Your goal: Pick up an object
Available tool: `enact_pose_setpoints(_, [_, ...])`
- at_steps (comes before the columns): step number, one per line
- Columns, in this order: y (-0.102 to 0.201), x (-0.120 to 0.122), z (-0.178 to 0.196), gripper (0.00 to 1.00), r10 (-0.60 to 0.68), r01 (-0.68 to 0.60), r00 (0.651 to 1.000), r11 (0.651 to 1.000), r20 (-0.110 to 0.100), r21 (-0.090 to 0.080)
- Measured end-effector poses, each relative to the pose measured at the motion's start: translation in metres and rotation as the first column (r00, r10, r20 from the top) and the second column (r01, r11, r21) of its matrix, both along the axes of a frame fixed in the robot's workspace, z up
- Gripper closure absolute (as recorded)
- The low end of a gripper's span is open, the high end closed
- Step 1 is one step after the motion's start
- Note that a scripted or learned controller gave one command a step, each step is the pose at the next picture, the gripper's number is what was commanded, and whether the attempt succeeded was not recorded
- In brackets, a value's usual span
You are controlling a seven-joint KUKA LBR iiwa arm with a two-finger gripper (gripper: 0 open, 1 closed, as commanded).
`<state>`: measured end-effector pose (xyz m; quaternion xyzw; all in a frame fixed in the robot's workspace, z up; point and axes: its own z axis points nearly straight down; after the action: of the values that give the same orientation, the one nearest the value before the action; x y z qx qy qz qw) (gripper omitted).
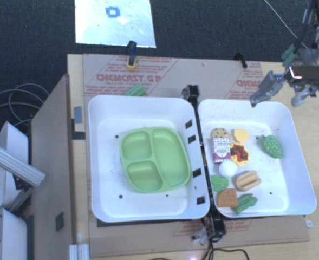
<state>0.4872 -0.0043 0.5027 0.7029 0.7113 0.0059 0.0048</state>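
Dark carpet surrounds the bench (164, 72), which is covered with a printed board, and a pale square sheet (114, 14) with a small blue mark lies on the floor beyond it. Two white bins sit side by side on the board. Over in the left bin (102, 118) there's a green divided plate (154, 160), three compartments, lying flat near the middle.

Now the right bin (289, 145), that's where the pickable stuff is, and it's all toy food clustered toward the bin's left half. I see a round cookie (219, 134), just beside it a yellow piece (241, 136), and below those a pink-and-white packet (221, 148) touching a red-and-yellow item (239, 154). A white egg-like ball (227, 168) sits under the packet, a hot dog bun (246, 180) just to its right. Lower down: a green leafy bit (219, 183), a tan slice (227, 198), and a green pod-shaped piece (246, 203). Off on its own, nearer the bin's right wall, lies a green bumpy vegetable (271, 145).

And me, my gripper (282, 91) hangs above the far right corner of the right bin, well apart from every object. My fingers are spread wide, one grey finger (264, 90) angled out to the left, nothing between them.
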Motion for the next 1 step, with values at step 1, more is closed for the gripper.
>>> enact_pose_setpoints(1, [-0.0039, 0.0003, 0.0053, 1.00, -0.003, 0.003, 1.000, 1.000, -0.007, -0.002])
